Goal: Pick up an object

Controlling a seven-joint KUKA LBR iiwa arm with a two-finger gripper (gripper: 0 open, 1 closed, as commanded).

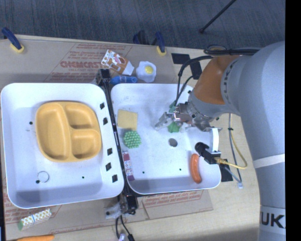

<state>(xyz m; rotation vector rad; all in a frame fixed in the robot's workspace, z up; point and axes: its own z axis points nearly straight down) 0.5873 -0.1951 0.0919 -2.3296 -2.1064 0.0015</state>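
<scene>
**Grasp step: small green object in the right bin**

Landmark: the right bin (155, 182).

1. Near wall: an orange-red sausage-shaped piece (194, 168) lies at the near right corner. Keep the arm clear of it.
2. Bin middle: the gripper (171, 122) sits low over a small green object (173, 127), the likely target. Descend squarely and centre the object before closing. A small grey disc (173, 143) lies just nearer.
3. Left side: a green knobbly ball (132, 139) lies just in front of a yellow block (127, 119).

Limits: gripper state cannot be determined; the wrist hides most of the green object, so contact is unconfirmed.
</scene>
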